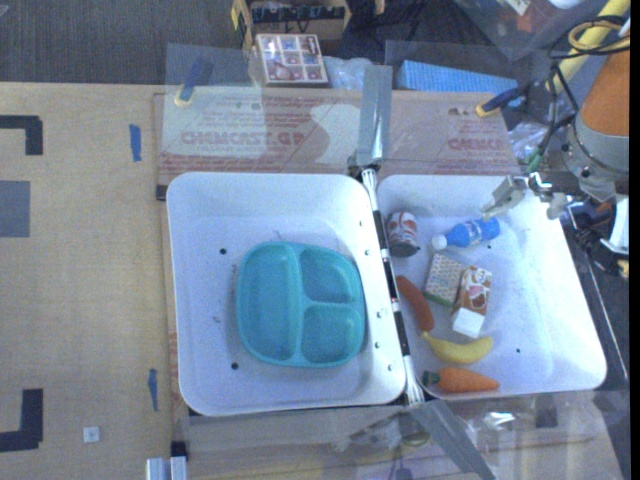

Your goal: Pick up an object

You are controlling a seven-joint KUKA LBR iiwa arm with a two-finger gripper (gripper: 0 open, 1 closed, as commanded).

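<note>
The right bin (560, 308) holds several small objects. A blue bottle (468, 234) lies on its side near the bin's far wall, and a small can (402, 231) is at the far left corner. Nearer the front are a green and tan box (444, 278), a brown and white carton (473, 290), a reddish sausage-shaped piece (415, 303), a banana (458, 347) and a carrot (465, 379). My gripper (526, 205) hangs over the bin's far right part, just right of and above the blue bottle. It is open, with nothing between its fingers.
A teal divided plate (300, 305) lies in the left bin (200, 228). A thin rail (385, 268) separates the two bins. Cardboard boxes (290, 13) and cables sit beyond the bench's far edge.
</note>
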